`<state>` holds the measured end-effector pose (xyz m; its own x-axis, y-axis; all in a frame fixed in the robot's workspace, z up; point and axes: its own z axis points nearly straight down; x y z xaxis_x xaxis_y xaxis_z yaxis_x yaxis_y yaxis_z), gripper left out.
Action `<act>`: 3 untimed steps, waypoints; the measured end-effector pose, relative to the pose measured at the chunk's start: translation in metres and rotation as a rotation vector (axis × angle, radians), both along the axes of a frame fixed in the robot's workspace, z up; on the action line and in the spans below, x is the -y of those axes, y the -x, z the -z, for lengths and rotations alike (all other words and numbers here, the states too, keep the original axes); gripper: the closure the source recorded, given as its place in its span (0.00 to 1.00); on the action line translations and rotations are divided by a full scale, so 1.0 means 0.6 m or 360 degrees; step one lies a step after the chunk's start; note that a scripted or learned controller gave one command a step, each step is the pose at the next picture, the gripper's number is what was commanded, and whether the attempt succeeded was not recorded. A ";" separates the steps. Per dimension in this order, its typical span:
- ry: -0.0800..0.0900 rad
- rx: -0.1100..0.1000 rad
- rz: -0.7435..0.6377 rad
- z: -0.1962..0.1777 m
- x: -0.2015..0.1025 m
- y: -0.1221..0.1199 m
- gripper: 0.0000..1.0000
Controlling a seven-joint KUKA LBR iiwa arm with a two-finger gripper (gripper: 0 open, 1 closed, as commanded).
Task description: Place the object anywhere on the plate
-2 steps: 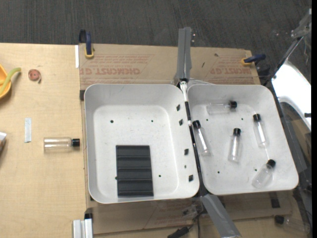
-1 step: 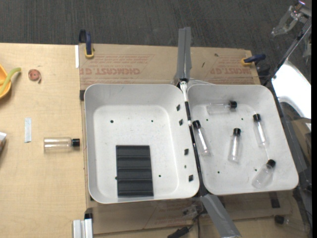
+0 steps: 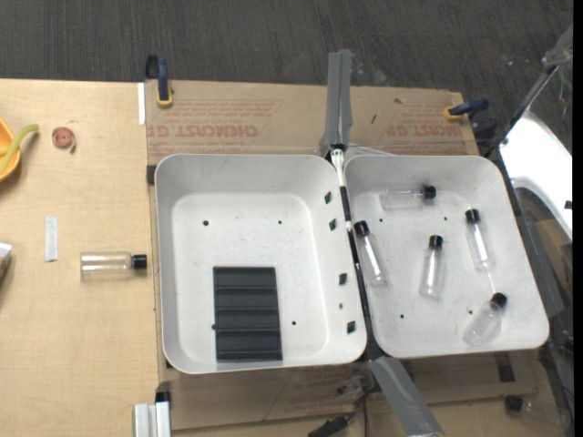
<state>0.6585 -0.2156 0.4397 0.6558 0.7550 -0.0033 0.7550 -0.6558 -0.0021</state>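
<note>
A clear bottle with a black cap (image 3: 113, 262) is seen lying on its side on the wooden bench (image 3: 73, 335) at the left of the frame. Just above and left of it, a small pale strip (image 3: 51, 239) is laid flat. A small reddish disc (image 3: 62, 137) is placed in the upper left, near a yellow-orange item (image 3: 9, 148) cut by the left edge. Brown cardboard (image 3: 246, 126) is spread behind the bins, held by a clamp (image 3: 159, 85) at its upper left corner and another clamp (image 3: 465, 110) at the upper right.
</note>
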 end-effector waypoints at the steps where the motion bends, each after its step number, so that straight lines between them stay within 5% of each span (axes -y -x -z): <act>1: -0.0002 -0.0002 0.0142 0.000 -0.001 0.097 0.00; 2: 0.0001 -0.0002 0.0357 0.001 -0.079 0.031 0.00; 3: 0.0000 -0.0005 0.0565 0.001 0.012 0.076 0.00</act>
<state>0.6126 -0.2226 0.4391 0.8774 0.4798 -0.0057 0.4798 -0.8774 -0.0042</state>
